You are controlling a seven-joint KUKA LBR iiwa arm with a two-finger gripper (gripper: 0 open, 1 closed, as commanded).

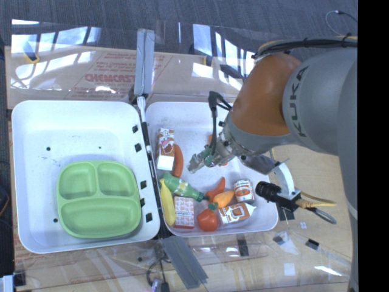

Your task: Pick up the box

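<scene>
Box (pixel 165 151) — upright, red-and-white, unheld

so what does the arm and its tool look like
The arm is bulky and grey with a rounded orange band above the wrist and black KUKA lettering on its side. Thin black cables loop over its top. The tool is a small, slim metallic piece at its tip.

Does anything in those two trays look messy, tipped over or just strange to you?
Nothing looks spilled or broken. The right bin holds toy groceries lying jumbled toward its near side: a banana, a green bottle, a tomato, small boxes and a can, all on their sides. The green divided plate lies flat in the left bin.
</scene>
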